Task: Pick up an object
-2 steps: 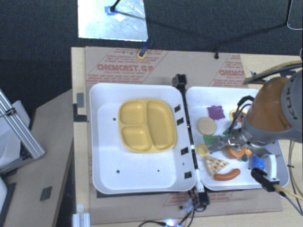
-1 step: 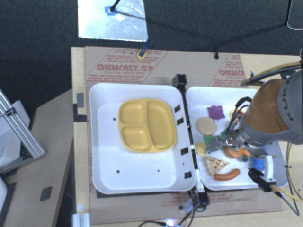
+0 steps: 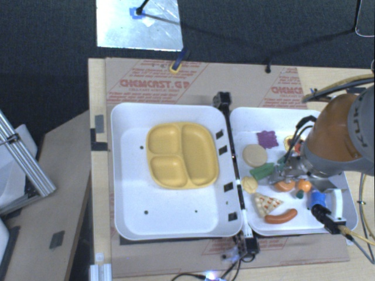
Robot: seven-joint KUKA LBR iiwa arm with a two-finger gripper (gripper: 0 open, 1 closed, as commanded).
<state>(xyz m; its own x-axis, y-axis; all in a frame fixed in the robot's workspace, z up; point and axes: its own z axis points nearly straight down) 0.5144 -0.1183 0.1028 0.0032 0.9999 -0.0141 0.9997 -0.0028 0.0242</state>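
You have two white bins: the left bin (image 3: 126,174) carries a pale yellow divided tray (image 3: 180,155), and the right bin (image 3: 246,122) holds a purple piece (image 3: 267,138), a tan disc (image 3: 255,154), a green piece (image 3: 262,171), an orange-red piece (image 3: 285,185), a reddish-brown sausage (image 3: 280,216) and a yellow pizza slice with red dots (image 3: 267,203). Your arm (image 3: 340,127) is grey with an orange band. The tabletop (image 3: 152,81) is brown with red lettering.

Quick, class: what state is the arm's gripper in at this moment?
Gripper: low in the right bin among the toy food, by the orange piece; open or shut cannot be told.
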